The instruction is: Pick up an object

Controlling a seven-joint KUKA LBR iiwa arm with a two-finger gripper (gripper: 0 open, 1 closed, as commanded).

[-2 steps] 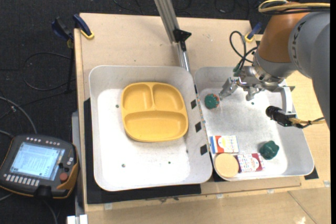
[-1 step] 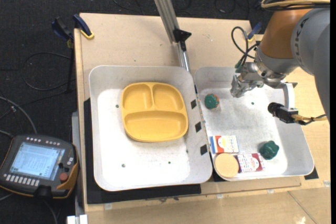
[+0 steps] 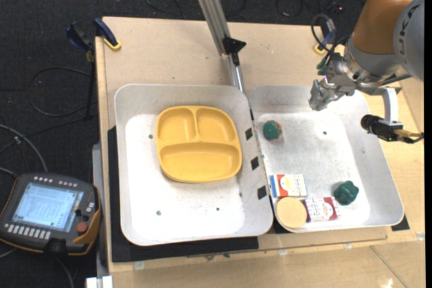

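At the far left, off the bench (image 3: 169, 44) at about 8 o'clock, we note a teach pendant (image 3: 48, 211) with its screen lit, lying on the dark floor. A blue-and-yellow clamp (image 3: 101, 34) grips the bench edge at 10 o'clock.

Left bin (image 3: 135, 212): we log one item, a yellow divided tray (image 3: 198, 144), sitting flat near the bin's centre, slightly toward 12 o'clock. Its three compartments hold nothing we can see.

A grey metal pole (image 3: 210, 3) slants down from 12 o'clock and ends at the seam between the two bins.

Right bin (image 3: 378, 172): a small green ball-like object (image 3: 272, 131) lies at 9 o'clock in the bin, close to the left wall. At 6 o'clock we see a cluster: a small white box with red and blue print (image 3: 287, 184), a round tan lid or disc (image 3: 291, 212) just below it and touching, and a red-and-white carton (image 3: 320, 209) just beside the disc. A dark green lumpy object (image 3: 347, 193) sits at 5 o'clock, near the carton but apart from it.

The end effector (image 3: 319, 98) hovers over the bin's 12 o'clock edge, well apart from every object. Nothing is between its fingers; we cannot tell how far apart they are. The arm (image 3: 385, 23) enters at 2 o'clock.
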